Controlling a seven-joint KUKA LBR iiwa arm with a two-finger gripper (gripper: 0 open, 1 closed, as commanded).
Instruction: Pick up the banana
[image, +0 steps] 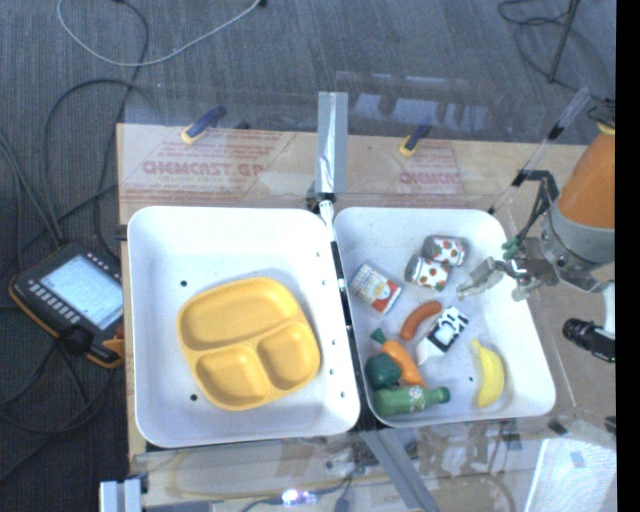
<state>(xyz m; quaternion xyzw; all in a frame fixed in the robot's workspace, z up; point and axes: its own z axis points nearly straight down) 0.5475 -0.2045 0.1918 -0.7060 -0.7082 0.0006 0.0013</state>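
The banana (488, 374) is small, plain yellow and gently curved, lying in the near right corner of the right bin (520, 330) with its long axis running roughly from the far side to the near side. That bin also holds a sausage (421, 319), a carrot (402, 361), a green bottle (411, 399) and small cartons, while the left bin (160, 260) carries a yellow divided tray (249, 341). The gripper (492, 275) hovers over the right bin's far right part, away from the banana, its fingers spread with nothing between them.

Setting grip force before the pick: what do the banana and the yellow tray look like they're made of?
Banana: probably moulded plastic, a toy; uniform yellow skin with a smooth, slightly glossy look, no spots or bruises. Yellow tray: likely rigid plastic, matte to satin; one even colour, rounded moulded dividers forming three compartments. Neither can be confirmed from this view.
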